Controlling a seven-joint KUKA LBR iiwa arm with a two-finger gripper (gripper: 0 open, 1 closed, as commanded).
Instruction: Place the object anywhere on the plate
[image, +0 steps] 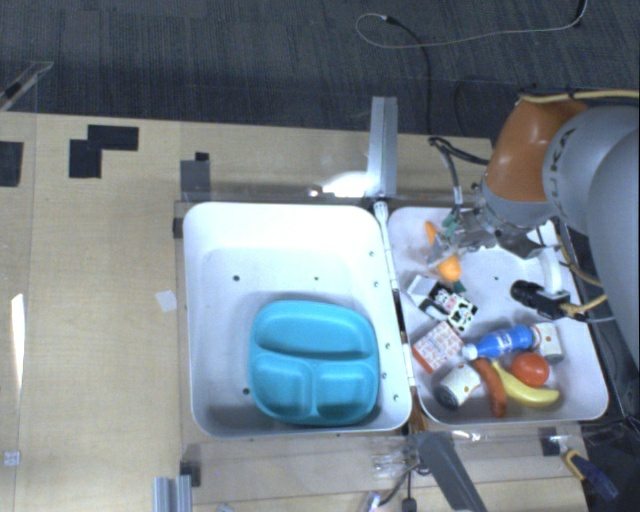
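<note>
Two white bins (200, 300): tool (462, 232), grip unclear, over orange object (450, 267); blue plate (313, 362) lies crosswise.

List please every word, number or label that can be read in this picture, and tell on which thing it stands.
No text can be read.
Red and white box: print on its face, too blurred to read.
Black and white box: pattern or print, too small to read.
Blue bottle: no legible label.
Blue plate: plain, no marking.
</note>
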